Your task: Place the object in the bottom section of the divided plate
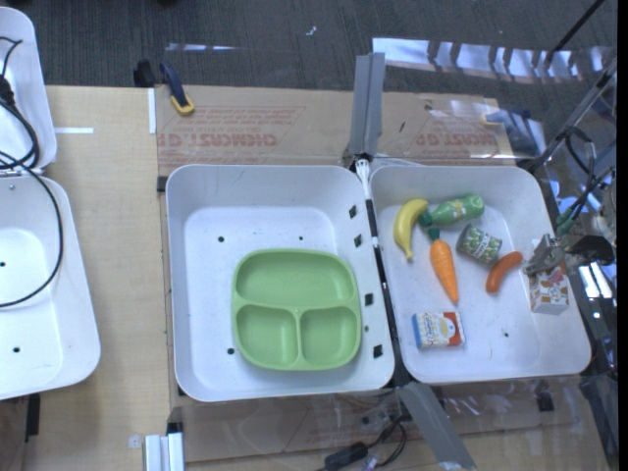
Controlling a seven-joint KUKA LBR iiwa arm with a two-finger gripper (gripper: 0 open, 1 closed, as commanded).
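Observation:
A green divided plate (296,308) lies in the left bin (196,263), with one wide section at the far side and two smaller ones at the near side. The right bin (520,351) holds a banana (407,226), a green bottle (453,210), a carrot (445,269), a small can (479,243), a red-orange sausage-shaped piece (503,270), a blue and white carton (437,329) and a white and red carton (550,290). My gripper (544,255) hangs at the right bin's right side, just above the white and red carton, close to it or touching its top.
A grey divider wall (368,116) rises behind the seam between the bins. White tubs with a black cable (39,263) stand at the far left. Cables and frame parts (579,204) crowd the right edge beside the right bin.

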